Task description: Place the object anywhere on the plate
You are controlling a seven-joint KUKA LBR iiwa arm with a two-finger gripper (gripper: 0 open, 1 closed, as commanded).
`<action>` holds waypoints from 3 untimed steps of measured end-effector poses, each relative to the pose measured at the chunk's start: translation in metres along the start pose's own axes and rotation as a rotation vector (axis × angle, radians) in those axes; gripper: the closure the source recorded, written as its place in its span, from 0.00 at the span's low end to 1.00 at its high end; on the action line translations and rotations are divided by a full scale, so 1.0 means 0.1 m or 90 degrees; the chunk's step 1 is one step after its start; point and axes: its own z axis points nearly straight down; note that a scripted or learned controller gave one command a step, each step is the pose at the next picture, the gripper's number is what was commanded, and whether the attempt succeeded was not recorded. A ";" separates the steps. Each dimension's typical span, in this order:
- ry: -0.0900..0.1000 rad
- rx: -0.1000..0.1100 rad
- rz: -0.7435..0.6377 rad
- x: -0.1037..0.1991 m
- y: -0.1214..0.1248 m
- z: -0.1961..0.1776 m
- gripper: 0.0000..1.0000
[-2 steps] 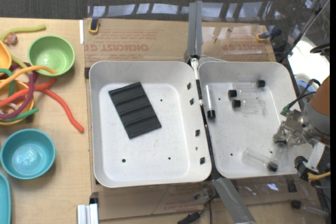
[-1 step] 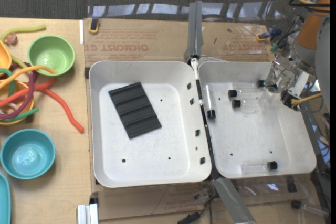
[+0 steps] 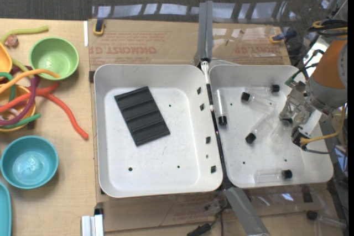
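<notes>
Grey arm with orange band (image 3: pixel 332 66) reaches from frame right, gripper (image 3: pixel 293 116) low over right white bin (image 3: pixel 310 174) near clear plastic vials (image 3: pixel 260 130); jaw state indiscernible. Ridged black rectangular plate (image 3: pixel 141 115) lies in left bin (image 3: pixel 110 174).

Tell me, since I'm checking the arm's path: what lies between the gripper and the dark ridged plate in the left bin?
In the camera view, clear black-capped vials on the right bin's floor and the bins' adjoining rims separate the gripper from the dark ridged plate.
</notes>
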 end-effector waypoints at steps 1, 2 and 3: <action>0.001 0.004 0.185 -0.64 -0.63 0.02 1.00; 0.003 0.005 0.352 -0.65 -0.59 0.01 1.00; 0.003 0.004 0.431 -0.65 -0.59 0.00 1.00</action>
